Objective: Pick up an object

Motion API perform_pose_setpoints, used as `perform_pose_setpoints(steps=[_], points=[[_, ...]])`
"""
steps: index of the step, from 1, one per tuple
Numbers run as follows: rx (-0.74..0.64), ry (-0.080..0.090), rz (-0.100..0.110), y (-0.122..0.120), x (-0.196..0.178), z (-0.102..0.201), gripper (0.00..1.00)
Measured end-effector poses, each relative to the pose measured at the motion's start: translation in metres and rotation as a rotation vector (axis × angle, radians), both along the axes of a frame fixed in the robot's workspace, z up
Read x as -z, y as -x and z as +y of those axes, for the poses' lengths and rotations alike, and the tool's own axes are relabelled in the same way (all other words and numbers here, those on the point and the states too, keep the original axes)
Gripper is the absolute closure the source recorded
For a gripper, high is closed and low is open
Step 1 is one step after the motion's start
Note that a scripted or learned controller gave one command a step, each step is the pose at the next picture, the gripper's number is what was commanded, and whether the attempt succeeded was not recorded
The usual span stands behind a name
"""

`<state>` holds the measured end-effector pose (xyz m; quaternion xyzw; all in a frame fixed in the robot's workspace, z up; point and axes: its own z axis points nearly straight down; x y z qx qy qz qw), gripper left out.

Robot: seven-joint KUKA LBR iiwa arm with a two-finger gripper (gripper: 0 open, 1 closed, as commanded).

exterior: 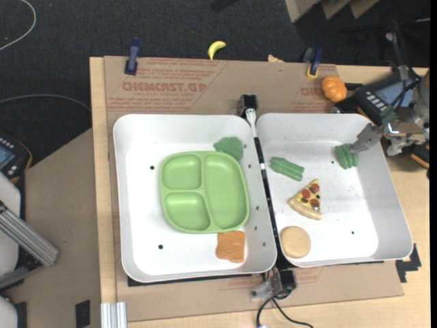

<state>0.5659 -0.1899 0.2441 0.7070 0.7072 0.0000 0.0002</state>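
Hand [360,144] touching green piece [345,156]

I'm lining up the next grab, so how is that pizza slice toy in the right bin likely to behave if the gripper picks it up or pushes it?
The pizza slice looks like moulded toy food, so probably stiff and light. It lies flat on the right bin, so it seems unlikely to roll or tip; a push would likely slide it. Its low wedge shape may be awkward to pinch.

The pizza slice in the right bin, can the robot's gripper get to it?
Probably yes. The pizza slice lies in the open, apart from the green piece and the round cookie, and the gripper is over that same bin.
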Motion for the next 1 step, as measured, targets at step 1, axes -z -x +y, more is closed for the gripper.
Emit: perform_pose_setpoints(steps=[1], points=[[-0.006, -0.007, 0.012, 0.0381, 0.0828, 0.0886, 0.0]])
